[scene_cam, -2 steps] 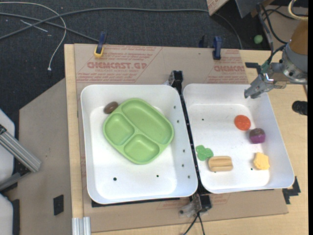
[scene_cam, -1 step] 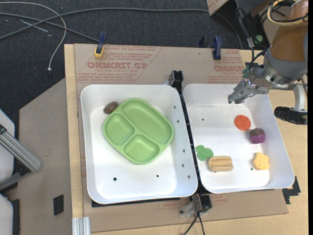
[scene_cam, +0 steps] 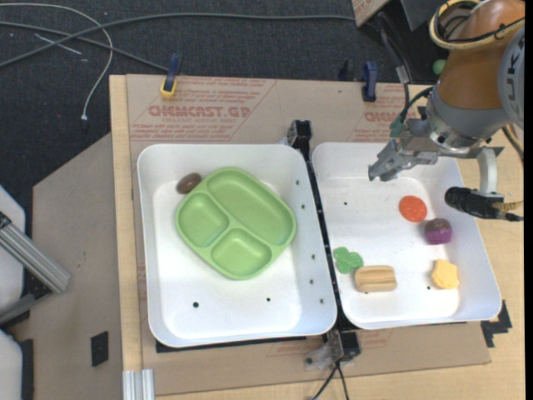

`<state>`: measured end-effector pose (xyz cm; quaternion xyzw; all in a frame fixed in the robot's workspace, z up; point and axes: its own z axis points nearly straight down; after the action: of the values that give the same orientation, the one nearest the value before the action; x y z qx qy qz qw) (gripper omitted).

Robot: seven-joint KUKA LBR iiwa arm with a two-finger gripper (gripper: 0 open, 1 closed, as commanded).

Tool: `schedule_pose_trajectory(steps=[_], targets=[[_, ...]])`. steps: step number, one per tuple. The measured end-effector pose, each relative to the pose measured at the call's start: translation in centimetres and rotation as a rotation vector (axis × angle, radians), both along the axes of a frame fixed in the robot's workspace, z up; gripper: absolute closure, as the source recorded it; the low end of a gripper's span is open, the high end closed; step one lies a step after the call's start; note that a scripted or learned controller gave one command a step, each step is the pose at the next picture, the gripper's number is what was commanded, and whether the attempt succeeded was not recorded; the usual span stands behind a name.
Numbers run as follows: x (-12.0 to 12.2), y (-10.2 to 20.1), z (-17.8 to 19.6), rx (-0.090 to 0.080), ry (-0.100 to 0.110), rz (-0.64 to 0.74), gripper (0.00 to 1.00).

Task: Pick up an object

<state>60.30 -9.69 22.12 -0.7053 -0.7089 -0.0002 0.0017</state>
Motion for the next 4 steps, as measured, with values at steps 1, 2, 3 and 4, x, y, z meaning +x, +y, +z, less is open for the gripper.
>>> schedule_pose_trajectory(steps=[1, 2, 3, 4], targets=[[-2.1, 4.9, 1.2, 0.000, 0.001, 0.001, 1.00], [-5.6, 9.7, 0.9, 0.000, 0.003, 0.000, 1.00], [-8.0, 13.6, 0.4, -0.001, 0.003, -0.001, 1.00], [-10.6, 18.6, -0.4, 0.000, 0.004, 0.000, 1.00]])
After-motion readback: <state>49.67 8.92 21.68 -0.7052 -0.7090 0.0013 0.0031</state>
